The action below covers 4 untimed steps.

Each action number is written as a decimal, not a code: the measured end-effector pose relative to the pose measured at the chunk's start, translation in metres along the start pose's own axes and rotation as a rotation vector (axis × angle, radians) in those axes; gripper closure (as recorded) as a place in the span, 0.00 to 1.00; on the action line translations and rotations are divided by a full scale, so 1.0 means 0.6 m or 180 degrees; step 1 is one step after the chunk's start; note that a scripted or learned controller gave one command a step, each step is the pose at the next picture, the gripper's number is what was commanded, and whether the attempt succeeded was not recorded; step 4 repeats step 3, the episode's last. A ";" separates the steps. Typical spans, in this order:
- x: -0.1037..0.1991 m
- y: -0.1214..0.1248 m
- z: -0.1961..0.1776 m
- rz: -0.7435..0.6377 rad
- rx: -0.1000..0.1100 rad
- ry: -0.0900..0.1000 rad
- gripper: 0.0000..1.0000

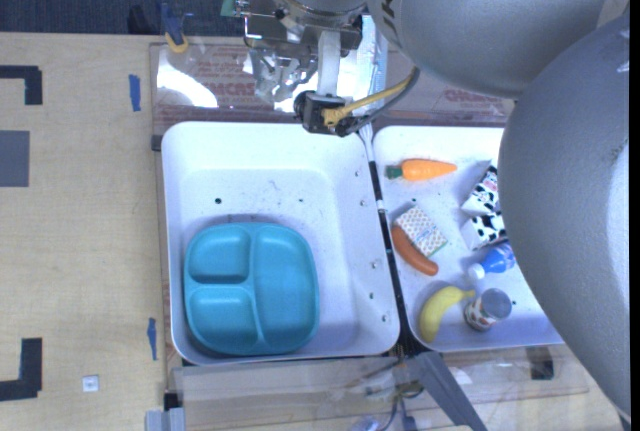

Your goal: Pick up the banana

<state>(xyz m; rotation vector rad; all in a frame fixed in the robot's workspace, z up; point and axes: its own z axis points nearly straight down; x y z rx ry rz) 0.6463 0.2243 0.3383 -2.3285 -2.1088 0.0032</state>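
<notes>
A yellow banana [440,311] lies near the front edge of the right bin [452,144], beside a small jar [486,310]. My gripper [283,71] hangs high over the back rim of the left bin [260,154], far up and to the left of the banana. Nothing shows beneath it or in its grasp. The grey arm covers the right side of the right bin.
The right bin also holds a carrot [425,170], a brown sausage [414,252], a patterned white packet [423,229], a black-and-white spotted item [486,207] and a blue-capped bottle [494,261]. A blue divided plate [252,289] lies in the left bin.
</notes>
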 end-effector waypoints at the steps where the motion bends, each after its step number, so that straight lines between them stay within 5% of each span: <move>1: -0.003 -0.037 0.135 -0.0381 0.0010 0.0000 1.00; 2: -0.012 0.011 0.092 -0.0848 -0.0010 0.0004 1.00; 4: -0.005 0.033 0.102 -0.0662 -0.0008 0.0005 1.00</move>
